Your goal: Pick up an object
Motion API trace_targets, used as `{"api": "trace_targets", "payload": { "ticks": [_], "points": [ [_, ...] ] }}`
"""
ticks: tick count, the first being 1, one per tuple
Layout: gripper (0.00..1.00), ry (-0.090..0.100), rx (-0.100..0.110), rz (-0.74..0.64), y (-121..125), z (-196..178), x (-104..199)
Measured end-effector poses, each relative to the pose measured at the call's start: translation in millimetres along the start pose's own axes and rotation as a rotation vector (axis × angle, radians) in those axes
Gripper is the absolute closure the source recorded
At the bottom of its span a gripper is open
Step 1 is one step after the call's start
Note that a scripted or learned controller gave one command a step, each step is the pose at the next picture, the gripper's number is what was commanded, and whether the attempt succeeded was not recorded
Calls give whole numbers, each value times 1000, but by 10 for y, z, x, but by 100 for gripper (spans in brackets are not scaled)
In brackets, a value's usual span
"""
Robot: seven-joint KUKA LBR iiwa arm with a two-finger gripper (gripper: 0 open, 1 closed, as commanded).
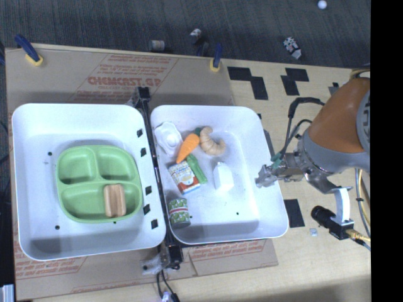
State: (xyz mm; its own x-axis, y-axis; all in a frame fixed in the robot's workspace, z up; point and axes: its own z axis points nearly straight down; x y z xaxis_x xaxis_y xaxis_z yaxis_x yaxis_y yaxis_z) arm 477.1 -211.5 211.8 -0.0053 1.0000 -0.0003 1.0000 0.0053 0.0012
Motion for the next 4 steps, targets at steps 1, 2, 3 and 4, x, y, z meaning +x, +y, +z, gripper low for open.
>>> {"api": "trace_targets", "payload": {
  "ticks": [1, 2, 3, 4],
  "points": [
    [100, -1, -1, 0, 2, -16, 1],
    [100, 1, 2, 0, -2, 0, 1],
    [100, 1, 3, 0, -4, 10, 2],
    [100, 1, 3, -2, 0, -53, 194]
  ]
}}
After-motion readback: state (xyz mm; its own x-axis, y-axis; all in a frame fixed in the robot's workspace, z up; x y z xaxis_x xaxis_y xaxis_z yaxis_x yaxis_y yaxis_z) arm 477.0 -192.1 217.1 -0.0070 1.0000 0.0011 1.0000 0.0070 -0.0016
